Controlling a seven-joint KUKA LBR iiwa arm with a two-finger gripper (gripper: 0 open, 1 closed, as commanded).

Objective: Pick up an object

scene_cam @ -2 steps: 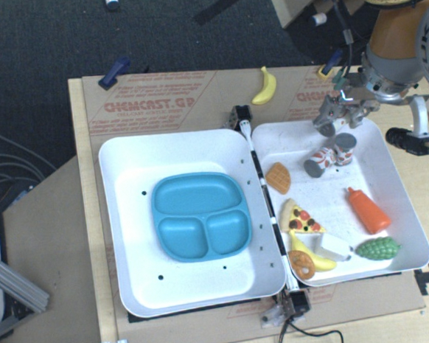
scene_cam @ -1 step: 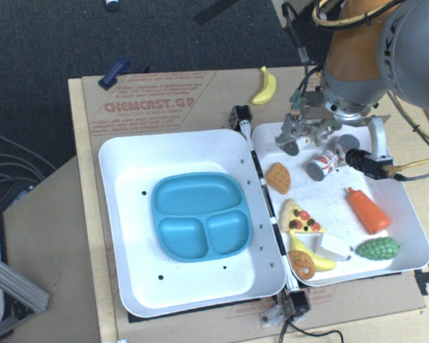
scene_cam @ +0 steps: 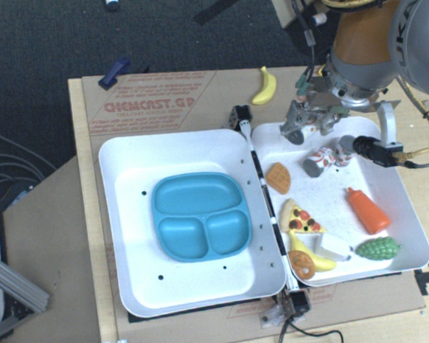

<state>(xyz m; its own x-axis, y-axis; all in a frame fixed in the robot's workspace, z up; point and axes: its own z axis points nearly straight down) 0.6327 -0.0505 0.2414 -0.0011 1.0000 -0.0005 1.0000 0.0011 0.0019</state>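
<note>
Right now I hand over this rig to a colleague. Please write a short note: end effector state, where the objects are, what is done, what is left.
End effector: above the far edge of the right bin; nothing visibly held.
Right bin contents: cookie, pizza slice, pretzel, banana, orange bottle, green grapes, small grey and red-white pieces.
Left bin: blue divided plate.
A second banana lies on the bench outside the bins.
Done: no pick seen yet.
Left: grasp and lift one object.
</note>
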